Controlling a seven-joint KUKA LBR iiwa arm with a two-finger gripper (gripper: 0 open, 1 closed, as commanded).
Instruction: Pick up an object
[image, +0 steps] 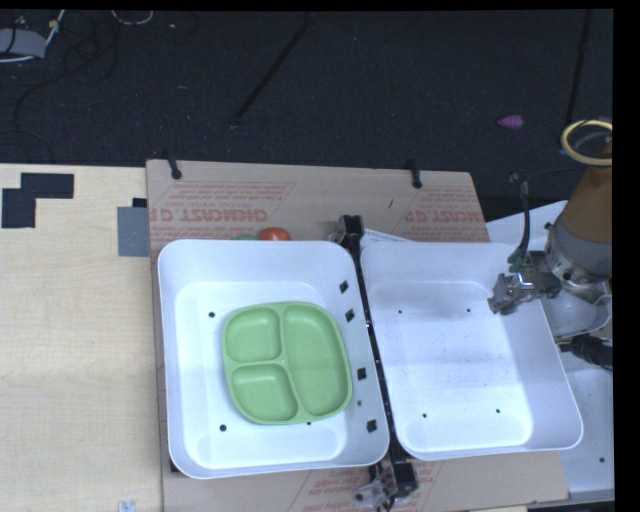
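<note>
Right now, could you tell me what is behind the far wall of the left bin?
A small red-orange object peeks over the left bin's far wall, with a hint of green beside it, resting on the cardboard sheet. The wall covers their lower parts, so I cannot identify them.

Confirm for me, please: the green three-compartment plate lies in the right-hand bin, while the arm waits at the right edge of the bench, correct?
Not quite. The camera view shows the green plate lying in the left bin, not the right bin. The rest stands: the arm is at the bench's right edge.
</note>
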